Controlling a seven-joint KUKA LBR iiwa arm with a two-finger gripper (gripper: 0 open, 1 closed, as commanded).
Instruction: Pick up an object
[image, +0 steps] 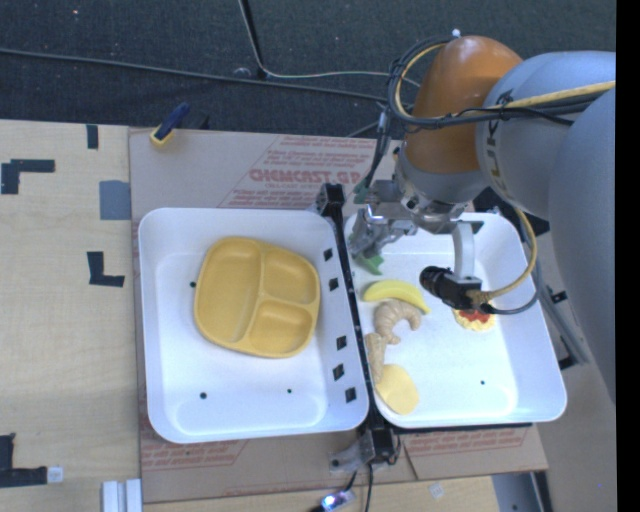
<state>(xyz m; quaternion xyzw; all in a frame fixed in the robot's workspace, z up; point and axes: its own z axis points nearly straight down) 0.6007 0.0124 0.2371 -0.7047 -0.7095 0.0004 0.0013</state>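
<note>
A pale wooden bench (60, 330) meets dark carpet (150, 50) crossed by black cables (255, 45).

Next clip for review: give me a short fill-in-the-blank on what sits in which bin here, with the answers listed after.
1. The yellow divided plate lies in the ____ bin.
2. That plate has ____ compartments.
3. The toy banana lies in the right bin, just ____ the toy croissant in the view.
4. The gripper hovers over a small ____ object near the bins' shared edge.

Answers: left; three; above; green
</note>
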